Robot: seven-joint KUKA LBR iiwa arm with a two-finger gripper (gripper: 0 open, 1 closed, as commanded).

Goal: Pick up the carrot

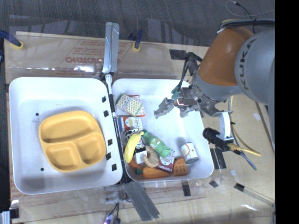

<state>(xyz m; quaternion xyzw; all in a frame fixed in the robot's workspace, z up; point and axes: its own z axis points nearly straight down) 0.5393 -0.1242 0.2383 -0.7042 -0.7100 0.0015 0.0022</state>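
The carrot (155, 173) is orange and lies flat along the front wall of the right bin (154, 85), under a banana (132, 146) and other food items. My gripper (174, 109) hangs above the bare middle-right of that bin, well behind the carrot. Its two grey fingers (163, 108) are spread open with nothing between them. The carrot's left end is partly covered by the pile.
A yellow divided plate (71, 138) lies in the left bin (23, 92). The right bin also holds a checkered packet (130, 105), a green packet (157, 144), a small can (189, 153) and a brown item (181, 168) beside the carrot.
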